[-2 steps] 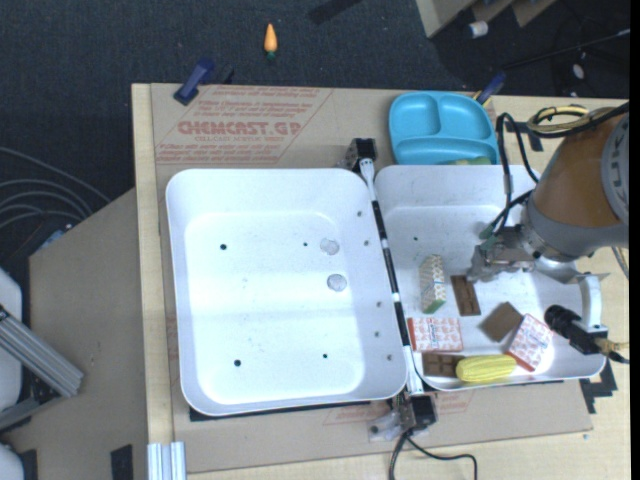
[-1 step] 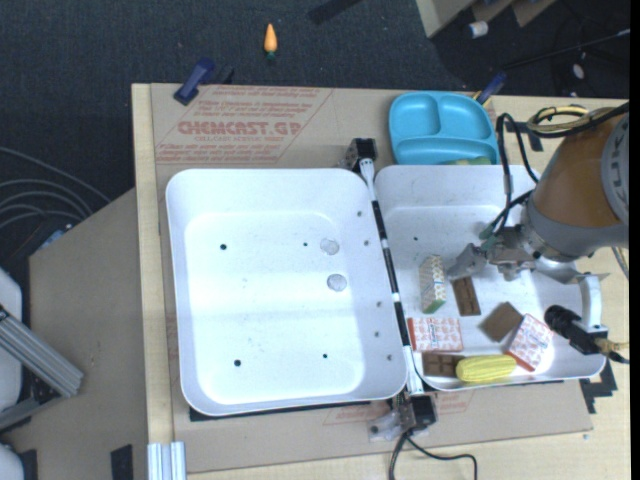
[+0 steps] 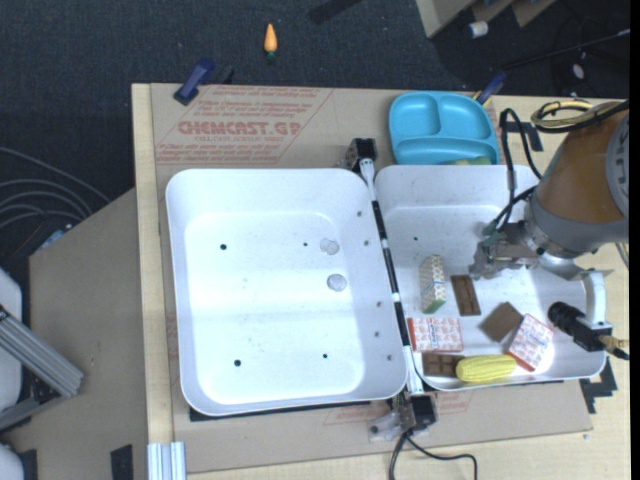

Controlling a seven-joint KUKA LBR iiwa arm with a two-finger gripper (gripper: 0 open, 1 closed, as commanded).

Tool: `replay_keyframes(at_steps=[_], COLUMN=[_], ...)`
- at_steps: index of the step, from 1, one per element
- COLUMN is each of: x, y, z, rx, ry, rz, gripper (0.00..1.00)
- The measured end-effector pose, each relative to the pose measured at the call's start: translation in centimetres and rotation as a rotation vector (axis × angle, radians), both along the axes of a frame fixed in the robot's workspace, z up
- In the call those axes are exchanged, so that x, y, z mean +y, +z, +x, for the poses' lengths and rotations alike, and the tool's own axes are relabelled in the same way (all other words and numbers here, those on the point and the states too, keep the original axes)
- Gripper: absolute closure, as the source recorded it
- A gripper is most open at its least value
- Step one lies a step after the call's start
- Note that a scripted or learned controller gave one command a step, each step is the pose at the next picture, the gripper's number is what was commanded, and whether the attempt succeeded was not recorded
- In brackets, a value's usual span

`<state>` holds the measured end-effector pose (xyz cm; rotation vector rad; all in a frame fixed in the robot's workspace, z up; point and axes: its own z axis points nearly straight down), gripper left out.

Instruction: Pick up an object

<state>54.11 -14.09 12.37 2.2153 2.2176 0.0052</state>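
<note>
The hand (image 3: 490,253) is seen low in the right bin (image 3: 440,193), just above a brown bar (image 3: 464,294); its opening cannot be told. Nearby are found a carton (image 3: 433,282), corn (image 3: 486,370) and packets (image 3: 437,333). The left bin (image 3: 190,298) lies beside it on the tabletop (image 3: 150,148).

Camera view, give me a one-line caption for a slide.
KUKA arm's gripper hovers over the right bin, above small packets and a yellow corn cob; the left bin sits beside it.

Arm (image 3: 585,193) low, wrist bent down
</note>
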Motion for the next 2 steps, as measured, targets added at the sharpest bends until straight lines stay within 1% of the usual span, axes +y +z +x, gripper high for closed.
replay_keyframes(at_steps=[1, 2], x=[0.0, 1.9], y=[0.0, -2.2], z=[0.0, 3.4], rx=[0.0, 0.008], ry=[0.0, -0.002], rz=[0.0, 0.003], gripper=[0.0, 0.0])
